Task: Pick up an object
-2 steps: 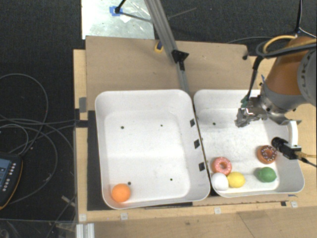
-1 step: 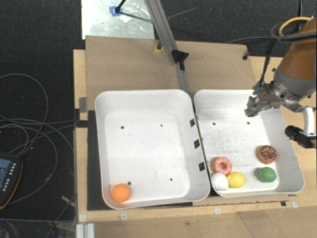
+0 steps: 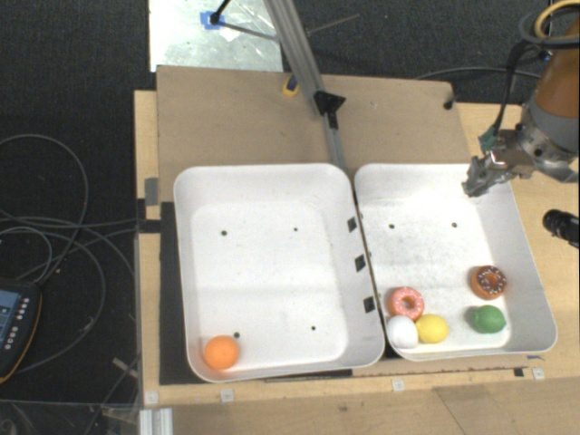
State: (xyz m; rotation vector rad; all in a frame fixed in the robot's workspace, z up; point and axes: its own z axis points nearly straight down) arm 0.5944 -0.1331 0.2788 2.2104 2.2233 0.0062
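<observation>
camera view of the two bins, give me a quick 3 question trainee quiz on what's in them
1. True or false: the orange ball lies in the same bin as the green ball.
2. How many objects lie in the right bin?
3. Which object touches the yellow ball: A the chocolate donut, B the white ball, C the end effector?

Key: 1 false, it lies alone in the left bin. 2 five, counting the pink donut. 3 B.
</observation>
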